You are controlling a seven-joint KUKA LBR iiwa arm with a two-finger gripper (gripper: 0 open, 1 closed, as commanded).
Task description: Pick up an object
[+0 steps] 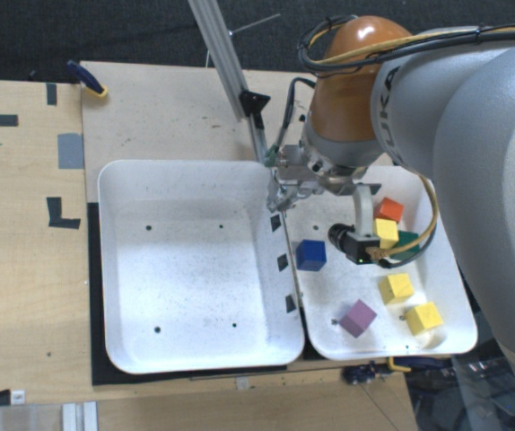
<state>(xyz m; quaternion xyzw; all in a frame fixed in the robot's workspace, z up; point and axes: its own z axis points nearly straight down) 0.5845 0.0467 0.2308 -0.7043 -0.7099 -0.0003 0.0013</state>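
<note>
1. Worktop (159, 106): pale wood, carrying two white bins side by side. Grey tape patches lie on its left part.
2. Arm (473, 124): grey with an orange band, reaching in from the right and covering the far right corner of the right bin (325, 285).
3. Left bin (186, 268): shallow, with a speckled white floor. Its right rim touches the right bin's rim.
4. End effector (282, 196): poised over the shared rims at the far end of the bins. Cannot tell whether it is clenched or released, and nothing is seen in its grasp.
5. Candidate objects, all in the right bin:
   - blue cube (310, 255), near the left wall, just beside the end effector on the nearer side;
   - purple cube (358, 317), tilted, near the front rim;
   - orange cube (389, 210), touching the far yellow cube (386, 232);
   - middle yellow cube (397, 287) and near yellow cube (424, 317), close together at the front right;
   - green piece (408, 239), partly hidden; shape unclear.
6. Small blue-and-yellow item (87, 77) on the worktop's far left edge; too small to identify.
</note>
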